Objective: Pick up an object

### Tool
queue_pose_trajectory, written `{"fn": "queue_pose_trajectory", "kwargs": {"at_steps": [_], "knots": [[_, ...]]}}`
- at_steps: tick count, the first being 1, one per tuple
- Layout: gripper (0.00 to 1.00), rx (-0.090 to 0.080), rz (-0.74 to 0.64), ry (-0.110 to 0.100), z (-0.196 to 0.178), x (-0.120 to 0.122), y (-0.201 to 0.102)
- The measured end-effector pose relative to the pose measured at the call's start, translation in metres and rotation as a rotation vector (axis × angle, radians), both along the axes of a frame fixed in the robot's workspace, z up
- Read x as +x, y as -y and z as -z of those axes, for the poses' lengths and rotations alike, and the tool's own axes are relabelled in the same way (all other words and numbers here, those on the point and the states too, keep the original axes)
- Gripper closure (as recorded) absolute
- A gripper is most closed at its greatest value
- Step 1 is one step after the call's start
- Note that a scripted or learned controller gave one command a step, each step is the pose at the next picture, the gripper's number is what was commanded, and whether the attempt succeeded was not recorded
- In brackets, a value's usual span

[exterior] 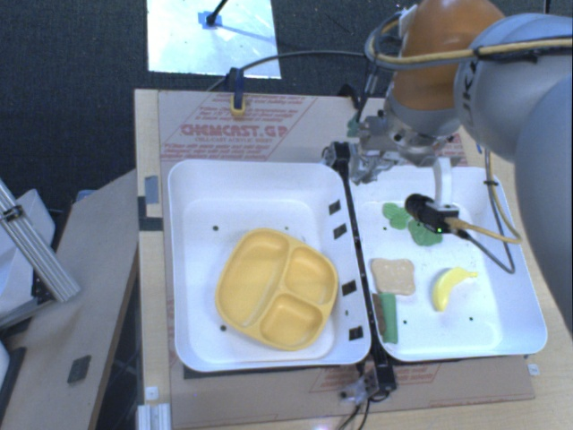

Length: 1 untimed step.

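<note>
My gripper (365, 165) hangs over the far left corner of the right bin (515, 330), close to the divider between the bins. Nothing shows in its grasp. In the right bin lie a green leafy piece (397, 214), a tan slice of toast (393, 276), a yellow banana (452, 287) and a thin green stick (388, 316) along the bin's left wall. The leafy piece is a short way in front of and to the right of the gripper. A yellow divided plate (277, 288) sits in the left bin (201, 213).
The arm's grey body and orange band (443, 34) cover the far right part of the scene. A cardboard sheet (233, 124) lies under the bins. A metal plate (210, 25) lies beyond the bench, and an aluminium rail (36, 249) at the left.
</note>
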<state>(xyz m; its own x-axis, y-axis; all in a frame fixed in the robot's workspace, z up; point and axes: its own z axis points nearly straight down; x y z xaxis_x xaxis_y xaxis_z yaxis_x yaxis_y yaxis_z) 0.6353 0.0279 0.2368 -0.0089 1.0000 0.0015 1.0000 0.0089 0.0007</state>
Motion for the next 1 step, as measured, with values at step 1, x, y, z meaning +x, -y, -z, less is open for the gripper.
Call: {"fn": "queue_pose_trajectory", "kwargs": {"at_steps": [1], "knots": [[1.0,0.001,-0.002,0.0,0.0037,-0.0108,-0.0622]]}}
